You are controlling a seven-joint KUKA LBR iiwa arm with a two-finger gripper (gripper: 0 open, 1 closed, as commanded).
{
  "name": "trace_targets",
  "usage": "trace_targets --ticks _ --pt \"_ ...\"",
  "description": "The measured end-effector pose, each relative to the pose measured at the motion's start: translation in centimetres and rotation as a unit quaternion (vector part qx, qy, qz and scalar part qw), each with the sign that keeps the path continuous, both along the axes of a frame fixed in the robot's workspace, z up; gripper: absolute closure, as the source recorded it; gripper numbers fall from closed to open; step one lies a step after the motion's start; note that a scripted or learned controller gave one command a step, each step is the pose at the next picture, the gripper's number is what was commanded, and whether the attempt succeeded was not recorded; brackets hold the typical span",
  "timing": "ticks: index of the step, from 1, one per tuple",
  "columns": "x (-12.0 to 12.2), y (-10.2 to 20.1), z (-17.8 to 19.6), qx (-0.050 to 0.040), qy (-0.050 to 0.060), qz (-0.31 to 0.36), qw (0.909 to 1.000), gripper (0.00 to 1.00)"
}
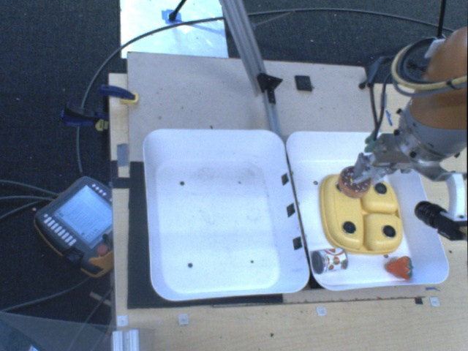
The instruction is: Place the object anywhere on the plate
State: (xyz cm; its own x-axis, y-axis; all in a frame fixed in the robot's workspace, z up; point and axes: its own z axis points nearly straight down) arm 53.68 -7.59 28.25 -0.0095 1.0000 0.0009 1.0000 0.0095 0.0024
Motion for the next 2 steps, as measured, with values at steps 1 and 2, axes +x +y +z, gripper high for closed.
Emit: trace_targets --ticks 1,2 --pt "0.5 5.1 0.0 0.0000 0.000 0.000 1.0000 1.00" --pt "0.2 10.3 -0.2 0.0001 0.001 0.000 1.0000 1.00"
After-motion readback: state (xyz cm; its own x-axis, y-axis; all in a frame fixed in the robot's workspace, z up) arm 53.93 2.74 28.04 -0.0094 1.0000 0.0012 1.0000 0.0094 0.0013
